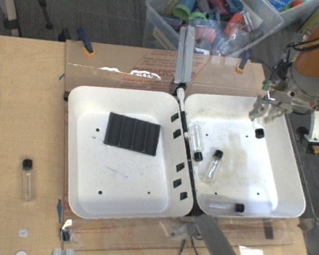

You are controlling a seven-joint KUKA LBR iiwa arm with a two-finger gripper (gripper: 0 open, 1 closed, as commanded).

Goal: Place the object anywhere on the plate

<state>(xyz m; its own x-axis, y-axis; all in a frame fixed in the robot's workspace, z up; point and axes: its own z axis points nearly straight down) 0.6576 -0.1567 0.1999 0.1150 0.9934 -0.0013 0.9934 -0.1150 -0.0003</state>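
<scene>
Two white bins side by side at frame center. The left bin [76, 194] holds a black ridged plate [132, 133] lying flat in its upper middle, slightly skewed. I take this as the task's plate.

The right bin [287, 185] holds the candidate objects, all clear vials with black caps. One vial [195, 139] lies close to the divider, cap toward the bottom of the frame. A second vial [212, 164] lies tilted just right of it, cap at the upper end; the two sit near each other, and I cannot tell if they touch. A third vial [225, 205] lies along the bin's lower edge, cap at its right end. A small black piece [259, 134] sits in the upper right of this bin, too small to identify.

The gripper [259, 112] hangs over the right bin's upper right corner, just above that black piece. I see nothing between its fingers from here, and I cannot tell whether it is spread or pressed together. The arm [315, 60] comes in from the upper right of the frame.

A fourth vial [27, 178] lies on the wooden bench [18, 95] at the left of the frame, well apart from both bins. A clear tub of mixed colored items [214, 12] sits at the top center.
</scene>
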